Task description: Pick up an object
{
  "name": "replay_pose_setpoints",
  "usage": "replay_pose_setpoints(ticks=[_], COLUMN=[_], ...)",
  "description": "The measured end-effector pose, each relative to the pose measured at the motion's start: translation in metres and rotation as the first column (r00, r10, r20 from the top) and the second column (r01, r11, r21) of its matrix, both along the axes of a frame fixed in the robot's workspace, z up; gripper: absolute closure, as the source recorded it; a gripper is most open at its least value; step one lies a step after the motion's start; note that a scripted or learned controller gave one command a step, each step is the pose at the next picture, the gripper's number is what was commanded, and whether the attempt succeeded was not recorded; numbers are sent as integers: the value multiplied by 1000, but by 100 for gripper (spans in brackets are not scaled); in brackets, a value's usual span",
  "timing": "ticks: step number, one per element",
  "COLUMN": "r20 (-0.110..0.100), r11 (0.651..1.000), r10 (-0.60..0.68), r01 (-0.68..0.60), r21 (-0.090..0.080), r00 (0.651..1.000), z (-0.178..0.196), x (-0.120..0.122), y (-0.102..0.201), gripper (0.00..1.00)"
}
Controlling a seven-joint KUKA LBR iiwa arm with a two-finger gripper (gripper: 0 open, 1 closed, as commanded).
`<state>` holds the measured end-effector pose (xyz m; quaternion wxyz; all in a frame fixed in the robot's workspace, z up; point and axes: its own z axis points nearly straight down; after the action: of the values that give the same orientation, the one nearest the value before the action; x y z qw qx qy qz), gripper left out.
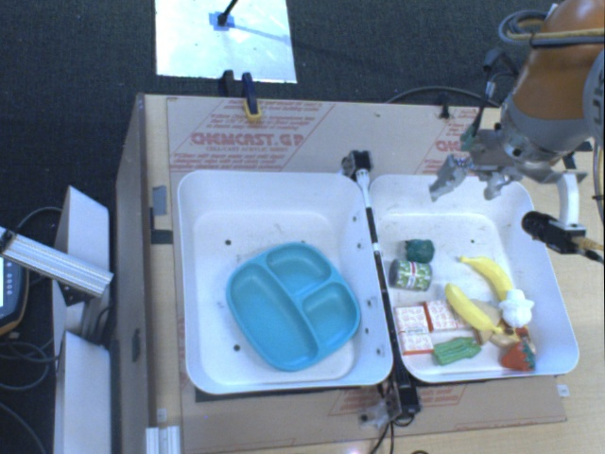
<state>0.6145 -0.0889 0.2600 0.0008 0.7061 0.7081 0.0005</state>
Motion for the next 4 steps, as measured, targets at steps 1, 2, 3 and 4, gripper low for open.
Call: replay_pose_setpoints(ticks=[1, 2, 3, 4], r20=[-2, -1, -2, -1], r11=[1000, 1000, 1000, 1000], r10=[-2, -2, -2, -2], r01=[2, 2, 2, 2], r21=[0, 0, 1, 1], r00=[1000, 1000, 1000, 1000], z=[-89, -176, -176, -176], x=[-29, -25, -48, -94], y=[1, -4, -4, 2], gripper=[0, 0, 0, 0])
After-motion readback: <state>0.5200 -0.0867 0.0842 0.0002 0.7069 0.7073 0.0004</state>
